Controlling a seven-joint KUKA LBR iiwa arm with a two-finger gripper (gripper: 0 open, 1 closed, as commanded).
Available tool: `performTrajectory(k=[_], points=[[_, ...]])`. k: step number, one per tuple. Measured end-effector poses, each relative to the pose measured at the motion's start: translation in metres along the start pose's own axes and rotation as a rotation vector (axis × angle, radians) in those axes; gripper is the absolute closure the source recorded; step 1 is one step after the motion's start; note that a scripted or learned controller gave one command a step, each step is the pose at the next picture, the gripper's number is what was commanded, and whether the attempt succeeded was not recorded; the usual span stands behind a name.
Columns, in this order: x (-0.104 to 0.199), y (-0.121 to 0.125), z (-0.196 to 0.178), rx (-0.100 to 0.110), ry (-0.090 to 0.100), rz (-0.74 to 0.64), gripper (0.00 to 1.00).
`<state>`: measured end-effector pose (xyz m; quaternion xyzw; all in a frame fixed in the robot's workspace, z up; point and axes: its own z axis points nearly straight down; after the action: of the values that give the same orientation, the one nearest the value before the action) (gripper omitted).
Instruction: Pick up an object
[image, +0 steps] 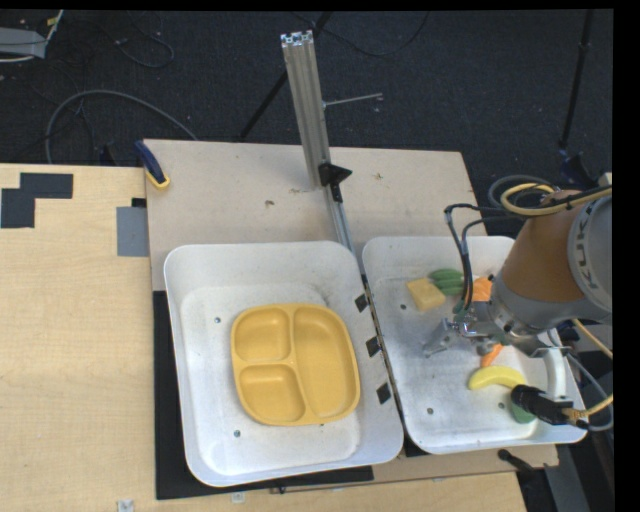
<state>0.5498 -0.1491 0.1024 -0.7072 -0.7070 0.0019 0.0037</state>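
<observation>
Dark floor with loose cables surrounds the bench, where two white bins sit side by side. From where I stand, the gripper (440, 338) hangs low in the right bin (440, 420), its thin fingers spread a little with nothing between them. Just beyond it lies a yellow block (425, 293) (a green piece (447, 278) touches it); a banana (496, 378) lies nearer, toward the arm. Left of it, the yellow divided plate (295, 362) fills the other bin (200, 300).

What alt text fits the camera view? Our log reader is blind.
A grey arm reaches from the right, its gripper low over the right bin among small toy foods, including a banana and a yellow block. The left bin holds a yellow divided plate.
</observation>
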Motion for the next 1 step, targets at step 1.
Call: performTrajectory(k=[1], points=[[-0.0001, 0.0007, 0.013, -0.006, -0.002, 0.0, 0.0]])
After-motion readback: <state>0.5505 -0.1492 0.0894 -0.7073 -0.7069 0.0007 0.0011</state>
